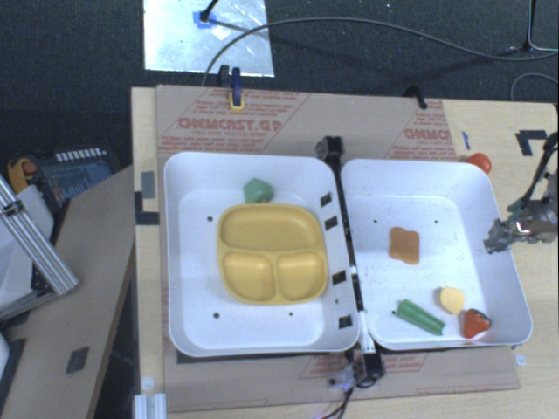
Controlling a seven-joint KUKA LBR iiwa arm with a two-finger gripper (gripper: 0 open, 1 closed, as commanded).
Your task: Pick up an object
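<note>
The right bin (437, 186) holds a flat orange-brown piece (403, 245) near its middle. A long green piece (418, 317), a small yellow piece (452, 300) and a red piece (475, 323) lie along its front right. My gripper (505, 234) hangs over the bin's right rim, to the right of the orange-brown piece and above the yellow and red ones. It is small and partly cut off by the picture's edge. Nothing visible is in its grasp.
The left bin (188, 234) carries a yellow divided plate (266, 253) with a small green object (258, 190) just behind it. A red-orange ball (478, 161) sits on the bench outside the right bin's far corner. A black divider (342, 234) runs between the bins.
</note>
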